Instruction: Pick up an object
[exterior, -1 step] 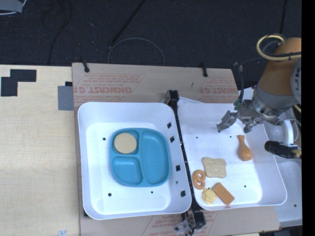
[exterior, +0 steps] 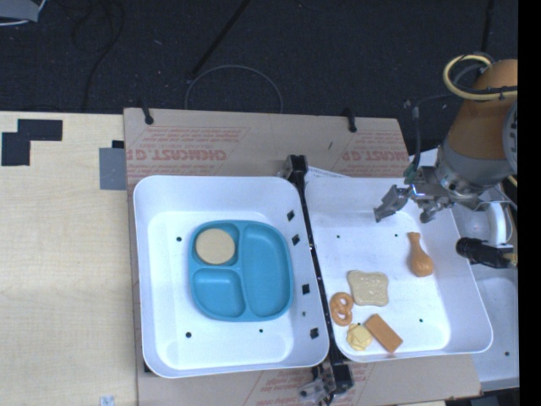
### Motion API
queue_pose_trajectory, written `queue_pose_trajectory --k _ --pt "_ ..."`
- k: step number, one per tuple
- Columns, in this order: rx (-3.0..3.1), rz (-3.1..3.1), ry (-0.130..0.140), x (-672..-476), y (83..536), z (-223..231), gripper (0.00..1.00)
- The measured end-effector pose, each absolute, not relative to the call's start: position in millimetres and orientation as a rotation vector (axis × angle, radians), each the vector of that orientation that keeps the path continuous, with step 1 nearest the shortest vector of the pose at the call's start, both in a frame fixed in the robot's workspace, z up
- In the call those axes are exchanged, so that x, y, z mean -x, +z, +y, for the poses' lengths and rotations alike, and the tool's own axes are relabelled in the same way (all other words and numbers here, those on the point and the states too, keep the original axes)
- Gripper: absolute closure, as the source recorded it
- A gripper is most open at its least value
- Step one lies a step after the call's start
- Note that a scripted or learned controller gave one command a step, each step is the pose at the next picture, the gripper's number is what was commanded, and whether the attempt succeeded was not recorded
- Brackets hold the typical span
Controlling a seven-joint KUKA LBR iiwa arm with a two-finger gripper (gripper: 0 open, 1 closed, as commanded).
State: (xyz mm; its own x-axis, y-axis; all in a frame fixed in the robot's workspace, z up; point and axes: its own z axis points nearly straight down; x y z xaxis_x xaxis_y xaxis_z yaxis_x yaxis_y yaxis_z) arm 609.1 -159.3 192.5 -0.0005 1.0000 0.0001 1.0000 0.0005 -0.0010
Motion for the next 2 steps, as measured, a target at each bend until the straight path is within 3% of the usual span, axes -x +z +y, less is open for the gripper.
queue_pose_trajectory --k 2 --pt "2.218 -2.219 0.005 -612.0 85.1 -155.5 0.0"
